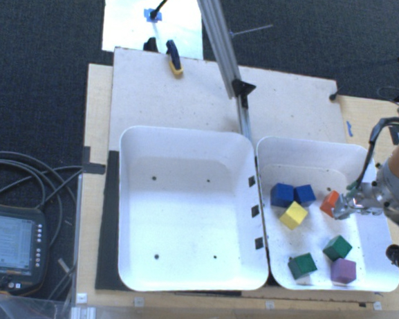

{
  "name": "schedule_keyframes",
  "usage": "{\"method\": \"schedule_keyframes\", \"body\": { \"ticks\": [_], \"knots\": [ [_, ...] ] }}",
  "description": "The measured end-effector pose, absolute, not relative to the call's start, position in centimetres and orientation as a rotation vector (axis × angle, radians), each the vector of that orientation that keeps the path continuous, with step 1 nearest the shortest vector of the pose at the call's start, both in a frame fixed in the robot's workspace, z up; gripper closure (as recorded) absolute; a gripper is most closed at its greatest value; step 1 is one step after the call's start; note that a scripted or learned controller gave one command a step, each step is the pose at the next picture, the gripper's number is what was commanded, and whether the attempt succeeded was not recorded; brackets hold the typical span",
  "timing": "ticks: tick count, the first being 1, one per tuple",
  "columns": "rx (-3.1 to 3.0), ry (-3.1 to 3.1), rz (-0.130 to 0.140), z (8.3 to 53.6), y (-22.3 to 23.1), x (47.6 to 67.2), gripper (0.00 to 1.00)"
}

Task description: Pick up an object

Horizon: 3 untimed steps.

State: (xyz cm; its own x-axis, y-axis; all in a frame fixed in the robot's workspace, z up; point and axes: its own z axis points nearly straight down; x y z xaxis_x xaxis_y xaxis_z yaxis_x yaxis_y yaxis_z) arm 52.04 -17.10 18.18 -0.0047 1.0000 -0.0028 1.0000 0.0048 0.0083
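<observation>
Where the tool (pixel 344 206) hangs, an orange block (pixel 329 202) lies just beside it.

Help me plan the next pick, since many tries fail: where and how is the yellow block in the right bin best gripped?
Probably from straight above, closing on two opposite flat side faces of the yellow block. It sits flat with its top face up but turned at an angle, so the hand should rotate to match. Its upper corner sits close to the blue block; the lower and right sides look freer.

Bright, even light falls from above. The two white bins (pixel 181 209) are nearly washed out, and a pale panel (pixel 153 16) at the top glares. Shadows are soft and short. The picture is slightly soft and grainy throughout.
</observation>
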Motion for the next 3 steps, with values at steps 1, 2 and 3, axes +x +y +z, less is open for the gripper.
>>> {"method": "schedule_keyframes", "body": {
  "ticks": [1, 2, 3],
  "knots": [
    [2.209, 2.221, 0.007, 24.5, -17.3, 51.8, 1.00],
    [2.214, 2.224, 0.003, 25.7, -17.3, 51.9, 1.00],
    [2.209, 2.234, 0.005, 25.1, -11.1, 53.0, 1.00]
  ]
}}
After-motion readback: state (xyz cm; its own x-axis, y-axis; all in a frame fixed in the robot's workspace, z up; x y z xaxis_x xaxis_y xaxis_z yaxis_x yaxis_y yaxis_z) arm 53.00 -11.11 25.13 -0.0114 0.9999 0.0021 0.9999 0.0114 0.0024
